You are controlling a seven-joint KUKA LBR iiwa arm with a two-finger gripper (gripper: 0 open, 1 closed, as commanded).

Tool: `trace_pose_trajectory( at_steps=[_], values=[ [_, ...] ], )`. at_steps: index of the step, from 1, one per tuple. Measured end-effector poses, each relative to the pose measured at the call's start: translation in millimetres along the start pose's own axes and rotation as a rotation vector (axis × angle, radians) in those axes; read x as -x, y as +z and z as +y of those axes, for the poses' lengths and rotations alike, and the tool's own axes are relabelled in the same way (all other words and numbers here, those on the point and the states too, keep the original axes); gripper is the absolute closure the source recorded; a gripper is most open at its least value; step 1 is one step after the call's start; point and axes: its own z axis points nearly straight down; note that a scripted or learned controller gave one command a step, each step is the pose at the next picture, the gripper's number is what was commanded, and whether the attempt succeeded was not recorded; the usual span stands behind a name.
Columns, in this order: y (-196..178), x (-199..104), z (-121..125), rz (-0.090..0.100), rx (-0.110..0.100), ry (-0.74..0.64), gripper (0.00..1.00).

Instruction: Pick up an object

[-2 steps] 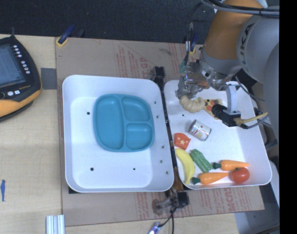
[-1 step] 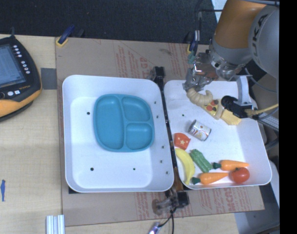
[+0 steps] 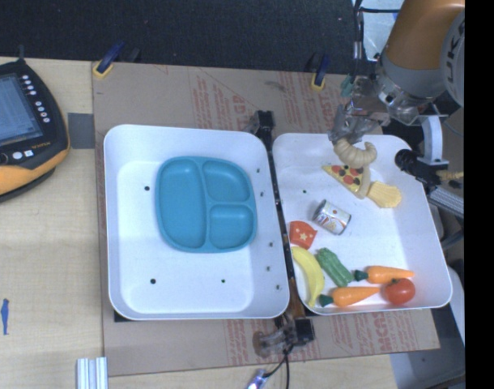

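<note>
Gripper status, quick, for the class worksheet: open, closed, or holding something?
Gripper: shut on the croissant, lifted over the right bin.

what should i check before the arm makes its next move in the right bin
1. Tool over right bin: ok.
2. Croissant right under the tool: ok.
3. Croissant actually gripped: cannot tell.
4. Pizza slice touching the croissant, may drag along: not ok.
5. Can apart from the croissant: ok.
6. Blue tray lying in the left bin, out of the way: ok.
</note>
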Motion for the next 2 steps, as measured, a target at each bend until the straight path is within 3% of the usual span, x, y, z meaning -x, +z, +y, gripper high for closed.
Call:
trace_pose_trajectory(
  at_steps=[1,2],
  values=[
    [0,0,0,0.0,0.0,-0.001,0.0],
    [144,28,9,0.0,-0.005,-0.001,0.0]
  ],
)
